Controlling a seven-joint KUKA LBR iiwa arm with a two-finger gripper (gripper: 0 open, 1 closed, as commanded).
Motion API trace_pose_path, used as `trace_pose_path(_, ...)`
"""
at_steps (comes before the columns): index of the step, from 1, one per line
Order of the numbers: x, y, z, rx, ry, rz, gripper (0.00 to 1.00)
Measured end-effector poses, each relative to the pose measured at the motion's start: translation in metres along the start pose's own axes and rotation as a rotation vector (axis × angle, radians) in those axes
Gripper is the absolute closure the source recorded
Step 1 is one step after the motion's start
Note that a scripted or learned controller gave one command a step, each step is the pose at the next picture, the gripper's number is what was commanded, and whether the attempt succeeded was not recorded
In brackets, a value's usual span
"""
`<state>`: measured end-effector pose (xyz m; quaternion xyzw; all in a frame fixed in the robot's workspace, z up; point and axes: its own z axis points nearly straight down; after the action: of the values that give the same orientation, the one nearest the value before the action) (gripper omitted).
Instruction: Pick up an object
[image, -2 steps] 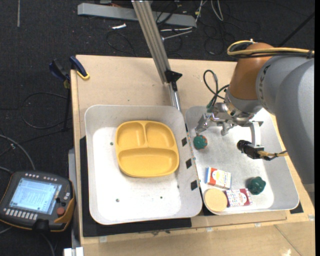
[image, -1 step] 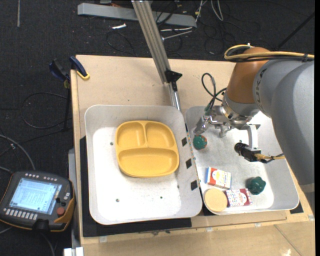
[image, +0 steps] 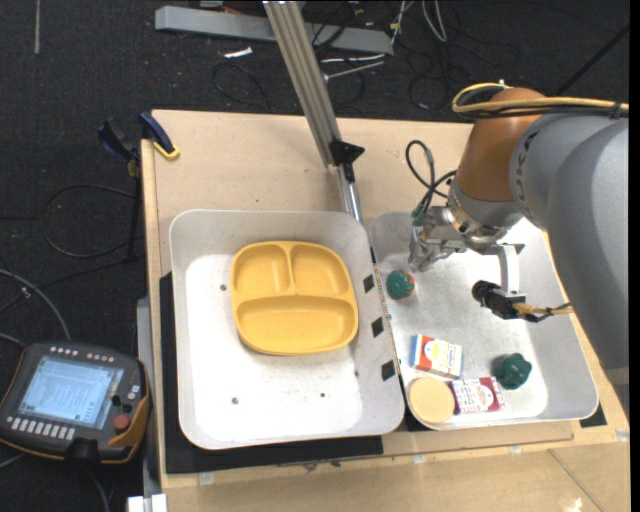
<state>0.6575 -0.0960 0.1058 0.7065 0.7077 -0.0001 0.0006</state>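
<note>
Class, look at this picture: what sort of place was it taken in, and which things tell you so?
Most likely a robotics lab. A robot arm reaches over two white bins on a bench, a teach pendant lies beside it, and loose cables trail across the dark floor.

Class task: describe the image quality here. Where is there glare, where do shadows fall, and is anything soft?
Camera view: glare washes out the right bin floor beside the gripper; the yellow tray casts a soft shadow in the left bin; the near arm looks soft and oversized.
</note>
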Motion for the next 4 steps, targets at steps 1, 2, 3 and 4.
trace_pose_path(1,-0.008,0.003,-0.048,-0.005,0.000,0.002,1.00)
trace_pose_path(2,-0.008,0.005,-0.101,-0.006,0.000,0.000,1.00)
trace_pose_path(3,0.040,-0.009,-0.102,0.002,0.003,-0.006,1.00)
trace_pose_path(4,0.094,-0.036,-0.100,0.003,0.003,-0.006,1.00)
